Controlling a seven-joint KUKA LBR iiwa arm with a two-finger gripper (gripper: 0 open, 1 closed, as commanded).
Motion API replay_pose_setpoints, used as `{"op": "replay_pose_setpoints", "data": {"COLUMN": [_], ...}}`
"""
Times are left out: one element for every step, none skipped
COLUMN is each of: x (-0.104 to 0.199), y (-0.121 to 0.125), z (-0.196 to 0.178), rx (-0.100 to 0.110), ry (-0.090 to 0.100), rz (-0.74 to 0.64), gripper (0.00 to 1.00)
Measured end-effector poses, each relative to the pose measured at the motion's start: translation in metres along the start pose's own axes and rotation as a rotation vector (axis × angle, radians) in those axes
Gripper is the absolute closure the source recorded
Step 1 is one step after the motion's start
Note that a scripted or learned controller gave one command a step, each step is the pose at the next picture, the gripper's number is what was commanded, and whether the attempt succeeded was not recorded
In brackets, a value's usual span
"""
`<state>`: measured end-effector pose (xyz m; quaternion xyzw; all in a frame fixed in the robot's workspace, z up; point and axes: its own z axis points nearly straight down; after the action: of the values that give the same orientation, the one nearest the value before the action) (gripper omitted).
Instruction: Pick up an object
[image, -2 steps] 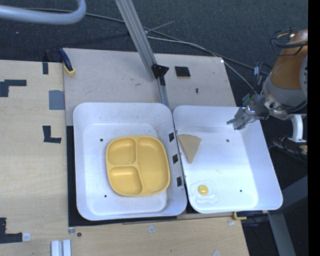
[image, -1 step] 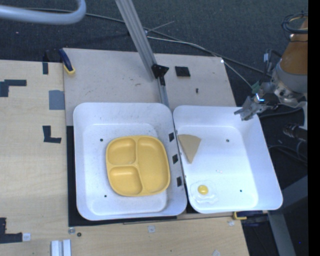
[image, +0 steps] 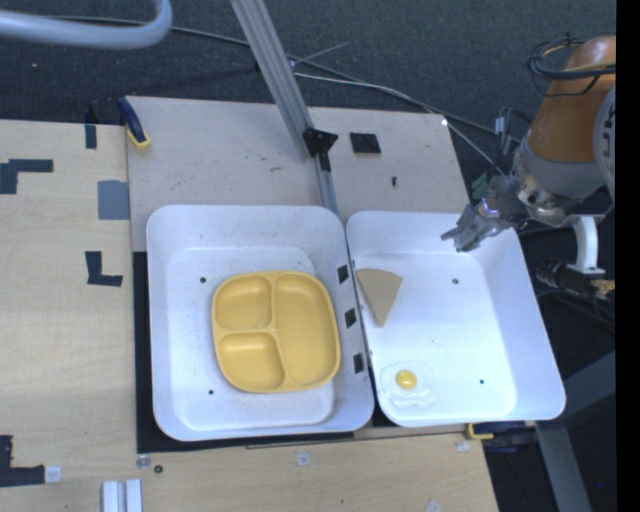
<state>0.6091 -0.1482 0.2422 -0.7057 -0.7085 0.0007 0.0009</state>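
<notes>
Fried egg toy (image: 405, 381), white with a yellow yolk, lying flat near the lower left corner of the right bin (image: 500, 330), toward the lower middle of the frame; tan wedge (image: 379, 293), perhaps a toy slice of bread or pizza, flat against the same bin's left wall, just above the egg and apart from it; yellow divided plate (image: 275, 330) resting in the left bin (image: 180, 300), left of centre. Gripper (image: 466, 236) poised over the upper right corner of the right bin, at the right of the frame, below the orange band of the arm (image: 565, 120); nothing seen between the fingers; impossible to tell how far apart at this size and slant. Judged as the approach step, with no grasp begun and no object lifted. Next move calls for travel down-left across the bin toward wedge or egg, then a descent squarely over the chosen piece; both lie thin and flat, so likely hard to get under, and the wedge crowds the wall.
</notes>
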Motion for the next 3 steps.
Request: {"op": "replay_pose_setpoints", "data": {"x": [0.055,0.106,0.165], "y": [-0.022,-0.029,-0.053], "z": [-0.003,-0.003,0.007], "rx": [0.000,0.000,0.002], "ry": [0.001,0.001,0.001], "rz": [-0.001,-0.002,-0.002], "gripper": [1.00,1.00,1.00]}}
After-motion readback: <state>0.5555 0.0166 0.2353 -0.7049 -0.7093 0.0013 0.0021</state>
